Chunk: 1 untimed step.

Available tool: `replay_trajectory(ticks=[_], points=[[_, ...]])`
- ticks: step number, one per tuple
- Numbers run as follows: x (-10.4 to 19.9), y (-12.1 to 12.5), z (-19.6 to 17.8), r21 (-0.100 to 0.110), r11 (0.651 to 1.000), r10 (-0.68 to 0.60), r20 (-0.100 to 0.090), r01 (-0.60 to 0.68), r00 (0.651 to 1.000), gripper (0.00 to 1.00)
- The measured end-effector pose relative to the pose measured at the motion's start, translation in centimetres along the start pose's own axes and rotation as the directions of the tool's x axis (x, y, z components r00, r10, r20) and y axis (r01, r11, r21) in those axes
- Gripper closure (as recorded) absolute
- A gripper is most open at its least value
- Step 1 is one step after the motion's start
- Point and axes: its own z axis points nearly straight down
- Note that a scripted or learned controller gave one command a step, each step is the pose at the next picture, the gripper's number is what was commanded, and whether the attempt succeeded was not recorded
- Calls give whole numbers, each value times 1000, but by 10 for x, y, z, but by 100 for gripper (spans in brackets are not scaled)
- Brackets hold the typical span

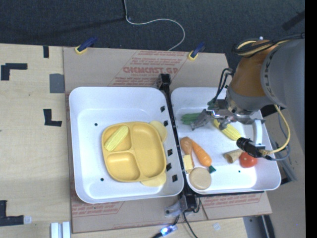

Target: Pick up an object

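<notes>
The right bin [267, 181] holds several toy foods. A green pod [187, 117] lies at its upper left and a yellow corn cob [230, 132] near the middle. An orange carrot [201, 154], a tan sausage-like piece [186, 144] and a round beige disc [200, 178] sit towards the front left. A red tomato [247, 160] and a small brown piece [231, 156] are at the right. My gripper [199, 122] hangs low over the bin, its tip right beside the green pod's right end. Nothing is visibly held.
In the left bin [81, 133] is a yellow divided plate [134, 152] with a yellow corn piece [116, 138] in its upper-left compartment. A black divider [171, 133] separates the bins. The arm's grey body [277, 78] covers the right bin's far right corner.
</notes>
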Motion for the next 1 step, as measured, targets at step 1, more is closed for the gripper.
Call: replay_trajectory(ticks=[1], points=[[1,0,47,-5,1000,-1,2,1,1000,0]])
